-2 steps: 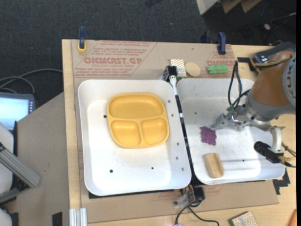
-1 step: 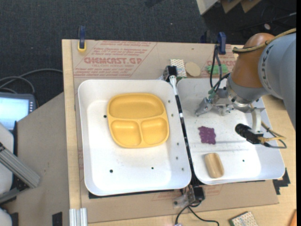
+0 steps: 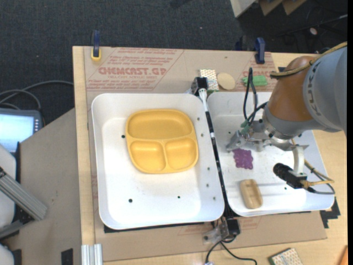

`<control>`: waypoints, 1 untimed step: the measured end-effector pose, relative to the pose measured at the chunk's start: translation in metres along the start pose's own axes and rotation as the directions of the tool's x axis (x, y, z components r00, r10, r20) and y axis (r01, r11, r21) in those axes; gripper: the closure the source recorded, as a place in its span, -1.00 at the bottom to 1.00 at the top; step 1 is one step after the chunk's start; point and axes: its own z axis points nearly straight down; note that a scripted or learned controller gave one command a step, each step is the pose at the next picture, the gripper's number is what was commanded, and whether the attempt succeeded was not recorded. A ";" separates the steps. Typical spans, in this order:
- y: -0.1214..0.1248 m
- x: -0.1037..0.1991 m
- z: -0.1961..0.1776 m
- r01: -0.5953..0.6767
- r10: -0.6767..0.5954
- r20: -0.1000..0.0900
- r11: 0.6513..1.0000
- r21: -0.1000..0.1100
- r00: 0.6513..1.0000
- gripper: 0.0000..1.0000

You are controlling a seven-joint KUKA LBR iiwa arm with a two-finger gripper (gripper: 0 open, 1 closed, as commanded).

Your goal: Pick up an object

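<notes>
Nearest: tan block [image 3: 250, 194], lying flat in the near part of the right bin [image 3: 309, 199], close to the near rim but apart from it.

Next back: purple lump [image 3: 242, 158], soft-looking and irregular, on the bin floor between the tan block and the gripper [image 3: 245, 141]. It is well apart from the block and near the wall shared with the left bin [image 3: 110, 164].

The gripper hangs right over the far edge of the lump, at or just short of touching. Nothing is visibly held. From this slant I cannot tell whether it is set wide or narrow. The arm [image 3: 309, 98] comes in from the right and covers the far right part of the bin.

Judgement: step in hand is the descent onto the purple lump, so the task is at an early stage. To do it well, centre over the bulk of the lump, a little nearer than now, and go down to the floor before closing, since a low, uneven piece slips out easily.

Room: bare floor to the right of the lump and toward the block; the shared wall on the left is the tight side. Lifting straight up looks free.

The left bin carries a yellow divided plate [image 3: 162, 139], with bare floor around it.

Farthest: a pale round piece [image 3: 226, 80] and a green piece [image 3: 256, 81] on the tabletop [image 3: 138, 65] behind the bins.
</notes>
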 end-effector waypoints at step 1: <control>0.002 -0.001 -0.011 -0.002 0.002 0.002 1.000 -0.006 1.000 1.00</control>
